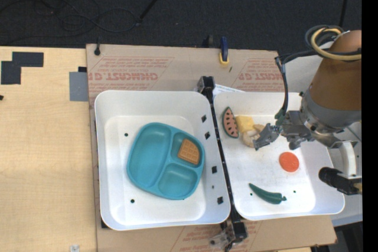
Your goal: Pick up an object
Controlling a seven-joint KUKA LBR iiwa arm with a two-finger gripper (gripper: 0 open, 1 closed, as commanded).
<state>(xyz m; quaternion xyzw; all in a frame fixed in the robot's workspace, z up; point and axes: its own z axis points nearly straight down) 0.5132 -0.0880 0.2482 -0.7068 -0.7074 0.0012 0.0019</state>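
Gripper [264, 137] in the right bin [331, 200], low over yellow toy [245, 126] beside watermelon slice [230, 123]; jaw state can't tell. Orange disc [289, 162] just right of gripper, green pepper [267, 194] nearer the bin's front.

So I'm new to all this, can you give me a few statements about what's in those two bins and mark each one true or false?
1. The teal divided plate lies in the left bin. True.
2. A waffle piece sits in one plate compartment. True.
3. The watermelon slice lies on the plate. False: it is in the right bin, near the divider.
4. The green pepper is between the gripper's fingers. False: it lies on the bin floor.
5. The orange round piece is in the left bin. False: right bin.
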